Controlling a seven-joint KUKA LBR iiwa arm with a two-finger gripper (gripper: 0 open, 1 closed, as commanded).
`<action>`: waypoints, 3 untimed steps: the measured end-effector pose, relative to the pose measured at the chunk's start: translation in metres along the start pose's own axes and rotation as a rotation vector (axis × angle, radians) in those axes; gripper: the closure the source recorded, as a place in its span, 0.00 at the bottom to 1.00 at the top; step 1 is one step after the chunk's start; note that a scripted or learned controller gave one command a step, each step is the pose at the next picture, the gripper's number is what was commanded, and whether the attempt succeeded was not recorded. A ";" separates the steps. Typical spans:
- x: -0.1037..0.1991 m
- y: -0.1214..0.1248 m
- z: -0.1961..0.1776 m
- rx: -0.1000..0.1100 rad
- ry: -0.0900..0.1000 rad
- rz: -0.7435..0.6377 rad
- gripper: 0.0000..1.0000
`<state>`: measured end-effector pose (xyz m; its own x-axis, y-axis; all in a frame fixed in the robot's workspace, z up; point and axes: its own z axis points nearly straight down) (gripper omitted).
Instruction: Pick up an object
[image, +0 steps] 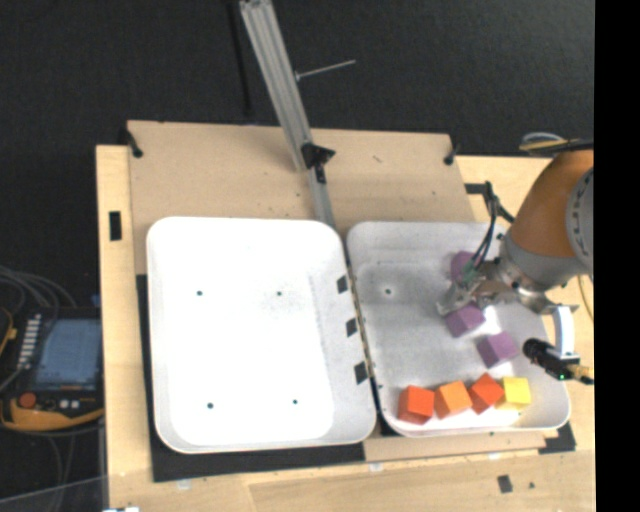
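My gripper (461, 299) hangs low over the right bin (400, 300), in its right half. A purple block (465, 321) lies directly under and in front of the gripper, touching or nearly touching it. Just behind the gripper, a second purple block (460, 265) is partly hidden by it. A third purple block (497, 348) sits a little nearer the front right. Nothing is visibly held.
Along the right bin's front wall stand a red-orange block (417, 403), an orange block (453, 398), a red block (487, 391) and a yellow block (516, 390). The left bin (250, 330) lies beside it. A slanted metal post (290, 100) rises behind the bins.
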<state>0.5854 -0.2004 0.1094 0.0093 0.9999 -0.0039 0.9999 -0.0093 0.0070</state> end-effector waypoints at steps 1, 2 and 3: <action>-0.002 -0.001 -0.044 0.002 0.002 -0.002 1.00; 0.005 -0.002 -0.103 0.000 0.001 -0.012 1.00; 0.003 -0.002 -0.118 0.004 0.002 -0.013 1.00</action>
<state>0.5830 -0.1966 0.2275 -0.0038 1.0000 -0.0014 1.0000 0.0038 0.0031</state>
